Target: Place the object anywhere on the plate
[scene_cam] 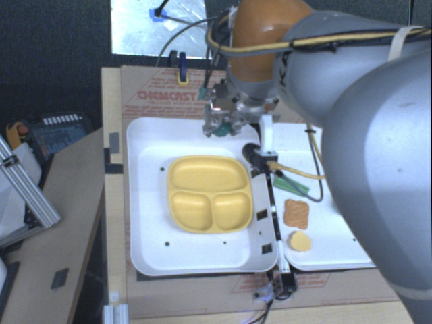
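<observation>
Bottom of frame: tan cardboard sheet [196,295] under both bins, a small tangle of wires and a connector [277,289] at the lower centre where the bins meet.

Lower right, in the right shallow white plastic bin [337,252]: small round pale-yellow food piece [300,241], and just above it, close but apart, a flat orange-brown ridged cracker-like piece [296,212]. Above those, a slim green pod-shaped item [291,184] lies slanted, with a yellow cable crossing near it. Which of these is the task object — cannot tell. None of them is on the plate.

Centre: left shallow white plastic bin [145,248] holds the yellow three-compartment plastic plate [209,193], one wide compartment on the upper side, two smaller ones on the lower side. Nothing in any compartment.

Further up, centre: two-finger metal gripper [220,128] hangs over the upper edge of the left bin, above and slightly right of the plate, apart from it. Fingers blurred and small; cannot tell whether open or closed, nothing visibly between them.

Above it the orange band and the grey arm [364,113] fill the right side of frame.

Top left: shiny foil-like sheet [158,15] with a blue mark.
</observation>
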`<act>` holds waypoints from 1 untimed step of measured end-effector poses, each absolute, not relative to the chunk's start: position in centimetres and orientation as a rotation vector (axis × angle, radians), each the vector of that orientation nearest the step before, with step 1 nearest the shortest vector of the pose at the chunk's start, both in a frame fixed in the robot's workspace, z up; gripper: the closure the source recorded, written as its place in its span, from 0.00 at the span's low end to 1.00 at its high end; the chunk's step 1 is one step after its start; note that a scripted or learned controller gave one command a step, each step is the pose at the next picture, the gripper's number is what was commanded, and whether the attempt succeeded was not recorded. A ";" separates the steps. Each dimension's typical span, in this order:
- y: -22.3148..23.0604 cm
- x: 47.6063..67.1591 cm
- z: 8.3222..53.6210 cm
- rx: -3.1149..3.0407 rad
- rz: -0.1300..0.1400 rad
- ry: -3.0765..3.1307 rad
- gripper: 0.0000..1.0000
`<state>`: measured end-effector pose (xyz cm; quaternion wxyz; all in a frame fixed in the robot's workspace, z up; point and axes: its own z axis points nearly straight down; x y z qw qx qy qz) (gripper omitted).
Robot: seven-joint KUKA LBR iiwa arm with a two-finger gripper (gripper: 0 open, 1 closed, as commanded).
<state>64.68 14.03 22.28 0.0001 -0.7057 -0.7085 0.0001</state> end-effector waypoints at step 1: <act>14.1 64.7 22.3 -2.217 -0.002 -2.227 0.00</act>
